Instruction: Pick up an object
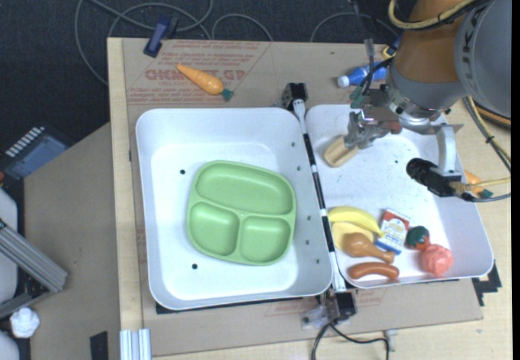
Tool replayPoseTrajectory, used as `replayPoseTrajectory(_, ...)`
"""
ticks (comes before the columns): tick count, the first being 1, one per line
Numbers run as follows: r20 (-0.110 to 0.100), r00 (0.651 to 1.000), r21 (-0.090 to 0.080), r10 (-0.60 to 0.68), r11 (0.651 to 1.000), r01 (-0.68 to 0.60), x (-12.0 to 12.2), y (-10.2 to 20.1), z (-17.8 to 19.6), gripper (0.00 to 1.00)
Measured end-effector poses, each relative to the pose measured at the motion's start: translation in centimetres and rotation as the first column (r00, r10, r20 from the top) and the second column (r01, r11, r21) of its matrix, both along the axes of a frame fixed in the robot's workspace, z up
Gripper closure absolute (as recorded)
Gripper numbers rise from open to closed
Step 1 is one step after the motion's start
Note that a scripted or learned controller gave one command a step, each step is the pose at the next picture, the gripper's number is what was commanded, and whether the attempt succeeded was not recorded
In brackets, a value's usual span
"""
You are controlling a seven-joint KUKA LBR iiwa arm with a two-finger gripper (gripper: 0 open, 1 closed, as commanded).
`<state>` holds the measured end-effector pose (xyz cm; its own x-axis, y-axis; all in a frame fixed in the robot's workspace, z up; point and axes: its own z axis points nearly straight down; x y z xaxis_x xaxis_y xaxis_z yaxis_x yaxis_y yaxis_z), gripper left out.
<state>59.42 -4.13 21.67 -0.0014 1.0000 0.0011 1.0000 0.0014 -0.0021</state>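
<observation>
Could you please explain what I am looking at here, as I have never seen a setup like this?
This is one camera fixed above a bench, looking down at a slant. The grey arm with an orange band is a robot reaching in from the right. Its hand hangs over the right white bin, just above a tan toy piece. That bin also holds toy food, including a banana and a sausage. The left white bin holds a green divided plate. A toy carrot lies on the bench behind.

Fixed slanted overhead view of both bins (154,188)
</observation>
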Motion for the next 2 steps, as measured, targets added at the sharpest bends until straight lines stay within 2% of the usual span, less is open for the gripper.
replayPoseTrajectory(1, 0.000, 1.000, -0.001, 0.000, 1.000, 0.000, 0.0, 0.0, 0.0, 0.00)
replayPoseTrajectory(2, 0.000, 1.000, -0.002, -0.003, 1.000, 0.003, 2.2, -7.6, -5.6, 0.00)
